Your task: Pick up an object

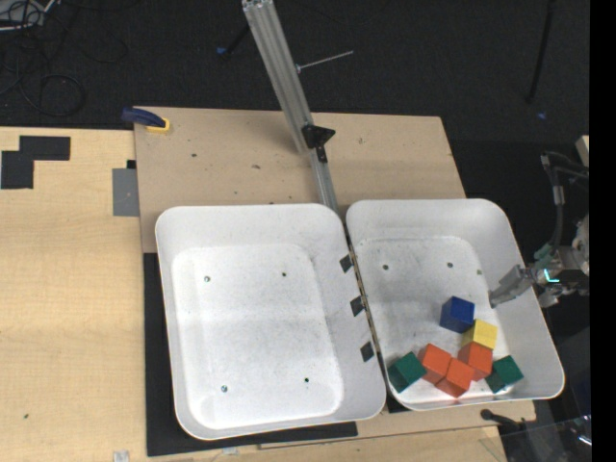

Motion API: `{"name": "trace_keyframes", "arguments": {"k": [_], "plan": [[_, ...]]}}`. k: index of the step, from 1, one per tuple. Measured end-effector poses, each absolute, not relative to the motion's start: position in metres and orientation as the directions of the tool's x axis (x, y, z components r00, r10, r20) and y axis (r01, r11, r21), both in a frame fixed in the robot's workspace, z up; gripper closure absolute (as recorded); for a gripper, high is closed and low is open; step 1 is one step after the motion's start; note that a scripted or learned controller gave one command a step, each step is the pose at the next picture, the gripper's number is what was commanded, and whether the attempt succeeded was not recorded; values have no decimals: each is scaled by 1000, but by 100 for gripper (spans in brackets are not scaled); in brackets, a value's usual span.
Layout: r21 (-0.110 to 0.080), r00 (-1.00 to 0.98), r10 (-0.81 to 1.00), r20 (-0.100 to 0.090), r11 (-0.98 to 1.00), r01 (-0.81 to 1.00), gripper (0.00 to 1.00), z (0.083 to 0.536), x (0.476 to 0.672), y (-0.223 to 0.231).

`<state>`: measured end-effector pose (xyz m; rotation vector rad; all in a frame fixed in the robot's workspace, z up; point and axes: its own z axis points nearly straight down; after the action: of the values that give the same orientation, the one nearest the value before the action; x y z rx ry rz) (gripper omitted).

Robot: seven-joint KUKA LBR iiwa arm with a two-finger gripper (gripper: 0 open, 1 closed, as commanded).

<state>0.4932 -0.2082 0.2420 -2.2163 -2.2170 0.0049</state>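
White bins sit side by side: the left bin [255,320] and the right bin [438,229], whose near corner holds a blue block [457,314], a yellow block [484,334], orange blocks [452,366] and two green blocks [406,369] clustered together. My gripper [510,285] reaches in low from the right, just over the right bin's outer rim, near the blue block but not touching it. Whether my grip is spread or closed, I cannot tell.

Robot lab, white bins [252,221], aluminium rail [279,65]
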Motion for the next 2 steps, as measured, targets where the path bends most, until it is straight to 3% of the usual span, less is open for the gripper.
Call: {"name": "trace_keyframes", "arguments": {"k": [1, 2], "plan": [[-2, 2, 1000, 1, -2, 1000, 0, 244, 494, -209], [-9, 1, 1000, 4, -1, 1000, 0, 183, 492, -200]]}}
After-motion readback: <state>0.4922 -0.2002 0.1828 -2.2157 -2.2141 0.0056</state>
